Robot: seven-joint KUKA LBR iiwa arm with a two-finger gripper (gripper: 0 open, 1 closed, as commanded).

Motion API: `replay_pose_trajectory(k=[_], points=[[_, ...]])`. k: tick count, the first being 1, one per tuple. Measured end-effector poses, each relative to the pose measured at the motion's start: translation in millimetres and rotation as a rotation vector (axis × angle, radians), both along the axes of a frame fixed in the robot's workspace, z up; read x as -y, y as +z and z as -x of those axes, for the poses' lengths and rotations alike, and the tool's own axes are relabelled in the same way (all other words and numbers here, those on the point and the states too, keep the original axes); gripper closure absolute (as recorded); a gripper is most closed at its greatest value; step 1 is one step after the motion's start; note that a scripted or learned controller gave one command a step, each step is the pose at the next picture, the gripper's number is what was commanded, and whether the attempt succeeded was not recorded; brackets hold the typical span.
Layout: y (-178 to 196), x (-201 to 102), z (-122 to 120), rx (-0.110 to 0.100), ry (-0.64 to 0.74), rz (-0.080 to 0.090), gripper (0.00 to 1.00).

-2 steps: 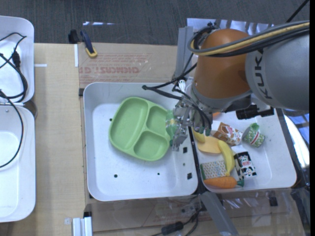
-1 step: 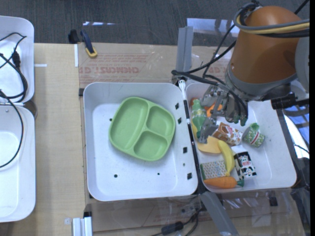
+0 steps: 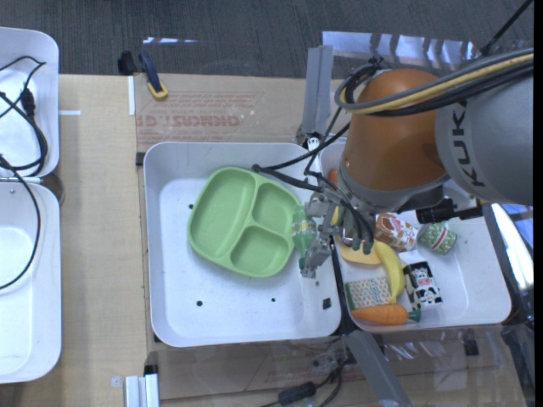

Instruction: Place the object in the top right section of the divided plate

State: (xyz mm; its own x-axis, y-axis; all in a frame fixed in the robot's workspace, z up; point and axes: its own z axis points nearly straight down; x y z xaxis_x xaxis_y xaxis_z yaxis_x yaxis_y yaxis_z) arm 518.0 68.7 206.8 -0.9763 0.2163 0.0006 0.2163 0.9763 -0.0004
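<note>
Divided plate (image 3: pixel 240 221), light green with three sections, lies flat in the left bin (image 3: pixel 170 312), toward that bin's back right; you see all three of its sections bare. Nearest you in the right bin (image 3: pixel 475 308) lies a carrot (image 3: pixel 379 315), touching a checked packet (image 3: pixel 368 292) and just beside a small black-and-white carton (image 3: pixel 420 284). A banana (image 3: pixel 389 265) runs back from these toward a flat orange-yellow piece (image 3: pixel 361 254). Behind it you find a brown-and-white round item (image 3: pixel 396 231) and a green-patterned round item (image 3: pixel 439 239), near each other. Over the wall between the two bins hangs the gripper (image 3: pixel 312 242), just beside the plate's right rim. Something pale green and translucent (image 3: pixel 301 227) shows at its fingers, but you cannot tell whether it is pinched there, nor whether the fingers are spread or pressed together. Farther back, the arm's orange band (image 3: pixel 394 134) and grey body (image 3: pixel 496 125) cover the right bin's rear. On the bench beyond the left bin lies a blue-and-yellow tool (image 3: pixel 153 76).
</note>
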Motion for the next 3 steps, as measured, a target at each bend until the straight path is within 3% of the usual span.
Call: replay_pose_trajectory(k=[1, 2, 3], points=[[82, 36, 12, 0.003, -0.201, 0.000, 1.00], [-13, 8, -26, -0.001, -0.197, 0.001, 1.00], [22, 28, -17, 0.003, -0.131, 0.001, 1.00]])
